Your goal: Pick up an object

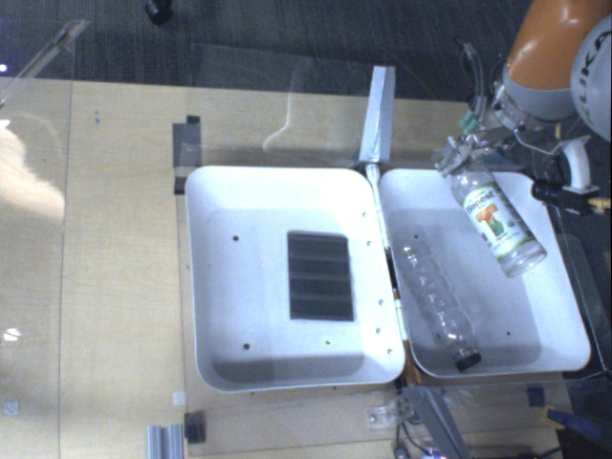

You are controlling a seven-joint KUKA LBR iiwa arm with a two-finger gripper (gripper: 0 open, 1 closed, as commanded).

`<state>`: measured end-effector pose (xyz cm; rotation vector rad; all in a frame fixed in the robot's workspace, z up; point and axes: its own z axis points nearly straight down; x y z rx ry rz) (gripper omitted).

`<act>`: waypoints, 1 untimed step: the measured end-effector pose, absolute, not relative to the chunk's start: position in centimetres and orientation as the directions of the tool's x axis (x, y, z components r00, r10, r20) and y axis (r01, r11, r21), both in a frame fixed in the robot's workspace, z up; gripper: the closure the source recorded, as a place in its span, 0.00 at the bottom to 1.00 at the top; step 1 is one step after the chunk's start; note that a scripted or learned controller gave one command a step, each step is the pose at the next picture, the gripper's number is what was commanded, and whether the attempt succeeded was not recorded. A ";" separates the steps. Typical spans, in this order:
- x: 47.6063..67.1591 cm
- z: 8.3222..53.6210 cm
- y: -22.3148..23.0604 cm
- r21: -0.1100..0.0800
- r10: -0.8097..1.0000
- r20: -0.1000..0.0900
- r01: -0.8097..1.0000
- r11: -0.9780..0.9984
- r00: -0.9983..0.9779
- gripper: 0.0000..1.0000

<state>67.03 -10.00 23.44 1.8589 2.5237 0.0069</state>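
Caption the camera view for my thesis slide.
Gripper grasps a labelled clear bottle above the right bin; another lies inside.

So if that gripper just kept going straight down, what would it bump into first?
Probably the labelled bottle in the right bin: the gripper sits right at its neck. Depth is hard to judge.

Arm: grey with an orange band [564,12], upper right of the frame.
Gripper [463,151]: at the neck of a labelled bottle [497,220], which hangs slanted over the right bin [564,347].
Right bin floor: clear bottle [435,299], dark cap toward the bottom.
Left bin [220,256]: dark ribbed pad [320,275] at centre.
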 end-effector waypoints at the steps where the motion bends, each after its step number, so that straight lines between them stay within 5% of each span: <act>1: 67.0 23.5 -10.0 0.008 0.955 -0.003 0.955 0.297 -0.297 0.00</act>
